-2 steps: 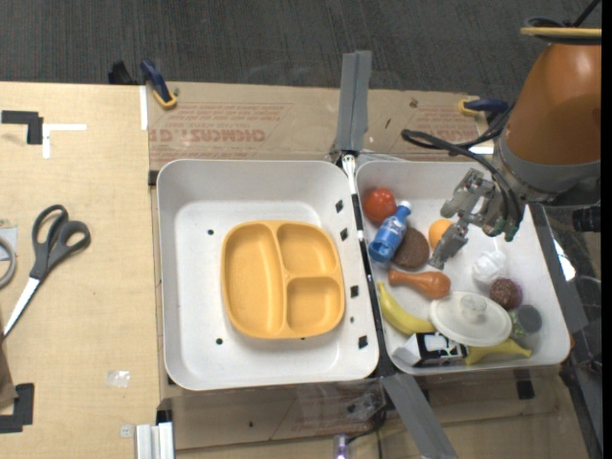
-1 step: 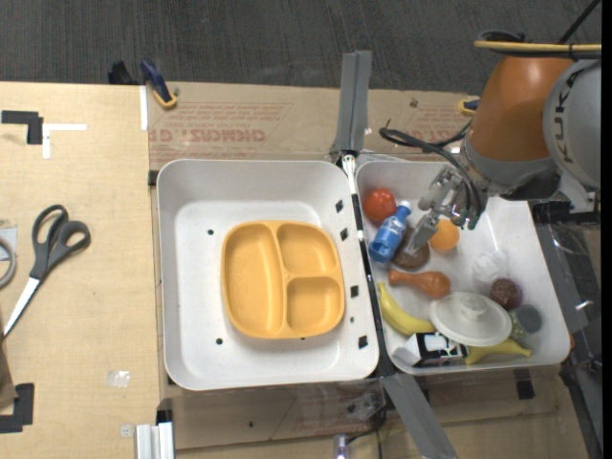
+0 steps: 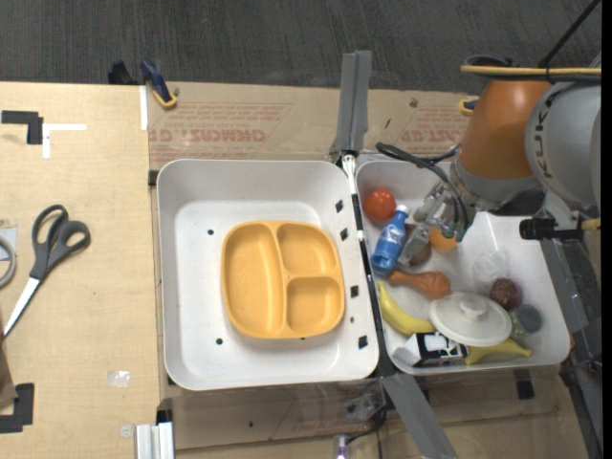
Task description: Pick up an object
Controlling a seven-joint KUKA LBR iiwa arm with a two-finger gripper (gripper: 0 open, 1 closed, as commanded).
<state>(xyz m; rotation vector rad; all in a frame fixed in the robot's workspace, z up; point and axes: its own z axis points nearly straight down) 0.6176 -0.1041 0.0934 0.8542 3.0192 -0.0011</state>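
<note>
Bench (image 3: 76, 352), possibly cardboard-topped, scissors (image 3: 48, 247)

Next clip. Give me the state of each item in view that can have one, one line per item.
Yellow three-compartment plastic plate: flat in the left white bin, nothing on it.
Blue plastic bottle: lying on its side in the right bin.
White round lid: knob up, resting on other items.
Black-handled scissors: on the bench, blades closed.
Tool: low over the right bin beside the bottle.

right bin (image 3: 550, 285): crowded | left bin (image 3: 182, 285): open around yellow tray (image 3: 283, 279)
</note>
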